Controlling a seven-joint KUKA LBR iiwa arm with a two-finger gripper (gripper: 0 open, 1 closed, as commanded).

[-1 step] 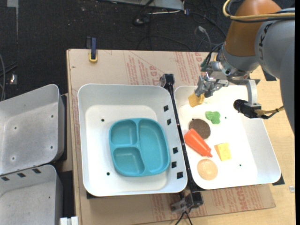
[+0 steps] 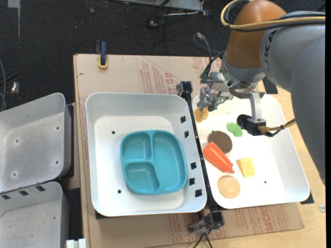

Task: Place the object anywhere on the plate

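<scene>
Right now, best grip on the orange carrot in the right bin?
Take the carrot across its thick upper-left end, from straight above. It lies flat and slanted, tapering toward the lower right, so set the jaws across its long axis. The brown disc touches that end, so go just below it.

plate (image 2: 153, 162): teal, three compartments, flat in left bin | carrot (image 2: 218, 157): orange, lying in right bin

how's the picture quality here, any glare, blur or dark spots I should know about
Camera view: even, bright light, with the right bin nearly washed out white; soft shadow under the blue plate; the gripper looks slightly soft and cluttered; the floor behind the bench is dark.
</scene>
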